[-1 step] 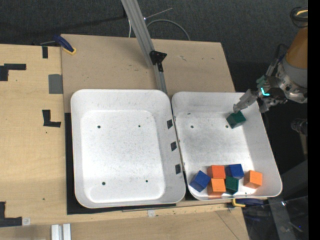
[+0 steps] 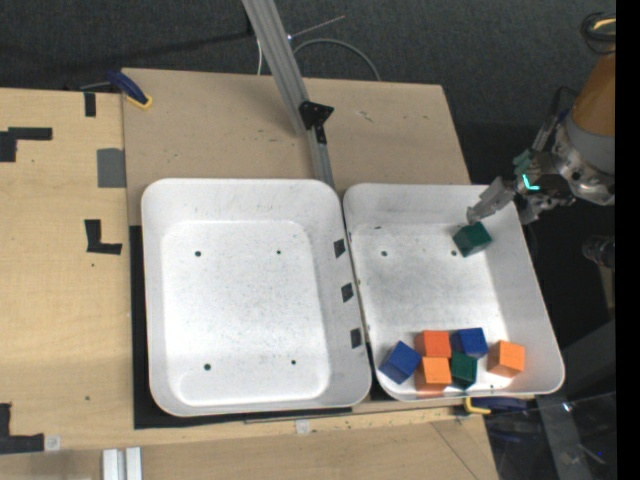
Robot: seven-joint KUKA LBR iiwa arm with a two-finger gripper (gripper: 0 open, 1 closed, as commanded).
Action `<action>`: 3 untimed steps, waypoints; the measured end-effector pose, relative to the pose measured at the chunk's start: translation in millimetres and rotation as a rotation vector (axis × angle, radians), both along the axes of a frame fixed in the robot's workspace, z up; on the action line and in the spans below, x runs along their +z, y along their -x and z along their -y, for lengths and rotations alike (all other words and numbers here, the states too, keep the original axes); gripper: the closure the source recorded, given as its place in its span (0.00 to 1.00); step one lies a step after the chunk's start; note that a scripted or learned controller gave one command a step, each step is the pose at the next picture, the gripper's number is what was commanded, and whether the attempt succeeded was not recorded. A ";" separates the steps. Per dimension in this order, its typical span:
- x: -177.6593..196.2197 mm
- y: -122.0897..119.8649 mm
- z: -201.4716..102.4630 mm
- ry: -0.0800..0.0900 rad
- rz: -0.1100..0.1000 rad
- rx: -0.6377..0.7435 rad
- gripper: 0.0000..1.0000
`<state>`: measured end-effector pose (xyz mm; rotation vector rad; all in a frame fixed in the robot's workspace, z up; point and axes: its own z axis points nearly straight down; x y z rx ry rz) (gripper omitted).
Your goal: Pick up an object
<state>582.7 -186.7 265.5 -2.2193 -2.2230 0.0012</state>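
A dark green block [image 2: 472, 238] sat in the upper right part of the right bin [image 2: 420, 298], close to the far rim, tilted at a slant. Just above it, the gripper [image 2: 490, 206] reached in from the right, its grey tip touching or nearly touching the block's upper edge; whether it pinched the block or merely hung over it could not be told. Behind it the grey wrist carried a small teal light, and the arm's orange band [image 2: 600, 98] showed at the right edge.

Along the near rim of the same bin lay a cluster of blocks: a blue block [image 2: 400, 360] at the left, an orange block [image 2: 436, 343] behind another orange one [image 2: 434, 371], a second blue block [image 2: 470, 341], a small dark green block [image 2: 463, 369], and an orange block [image 2: 508, 358] slightly apart at the right.

The left bin [image 2: 160, 268] stood just beside it, their rims touching, its floor speckled with dark flecks.

Both bins rested on a pale wooden bench [image 2: 200, 128] marked with black tape pieces at the left. A slanted metal pole [image 2: 285, 58] rose from behind the bins. A blue and yellow clamp [image 2: 130, 88] gripped the far left of the board. Beyond the bench, the floor [image 2: 100, 18] was dark grey carpet, with a thin white cable [image 2: 340, 48] looping across it.
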 end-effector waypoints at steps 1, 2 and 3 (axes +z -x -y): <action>-48.5 -7.2 2.7 0.000 -0.005 -0.001 0.00; -94.4 0.0 0.8 -0.001 -0.006 -0.001 0.00; -159.3 1.8 1.4 -0.001 -0.007 -0.001 0.00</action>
